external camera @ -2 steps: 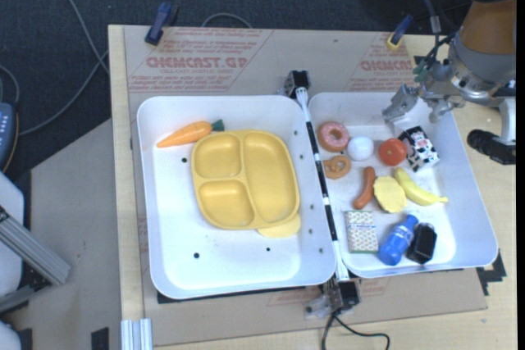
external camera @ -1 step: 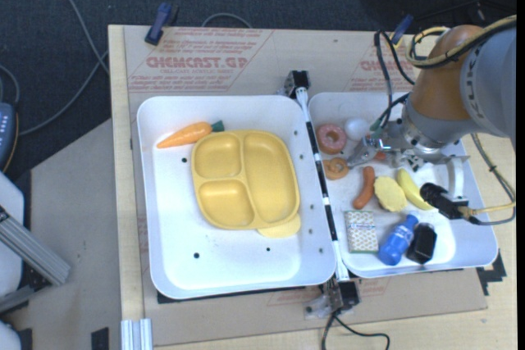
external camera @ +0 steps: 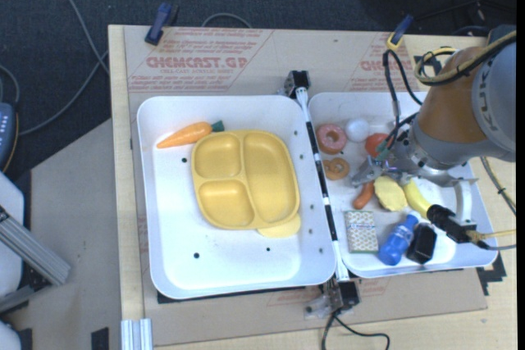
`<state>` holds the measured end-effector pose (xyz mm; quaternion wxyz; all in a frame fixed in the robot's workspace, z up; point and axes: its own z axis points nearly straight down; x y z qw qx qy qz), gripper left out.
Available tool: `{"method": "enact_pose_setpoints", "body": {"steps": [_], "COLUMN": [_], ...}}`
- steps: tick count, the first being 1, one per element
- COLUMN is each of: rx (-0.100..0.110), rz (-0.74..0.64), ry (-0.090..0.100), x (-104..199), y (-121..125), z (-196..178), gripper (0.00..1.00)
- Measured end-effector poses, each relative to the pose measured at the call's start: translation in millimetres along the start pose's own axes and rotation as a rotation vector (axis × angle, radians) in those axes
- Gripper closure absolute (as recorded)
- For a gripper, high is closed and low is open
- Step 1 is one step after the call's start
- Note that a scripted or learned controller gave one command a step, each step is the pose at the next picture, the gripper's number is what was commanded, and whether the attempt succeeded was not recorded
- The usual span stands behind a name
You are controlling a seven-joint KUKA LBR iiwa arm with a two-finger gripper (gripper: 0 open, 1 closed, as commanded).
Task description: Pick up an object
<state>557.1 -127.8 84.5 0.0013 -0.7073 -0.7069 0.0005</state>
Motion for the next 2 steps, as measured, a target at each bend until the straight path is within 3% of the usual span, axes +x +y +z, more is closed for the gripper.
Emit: {"method": "enact_pose_setpoints", "body": {"steps": [1, 2], "rx": [-0.002, -0.005], "rz": [0.000, -0.003], "ry": [0.000, 0.001], "x": [0, 115], "y": [1, 64], "z": [-10, -101], "gripper": [1.00, 1.00]}}
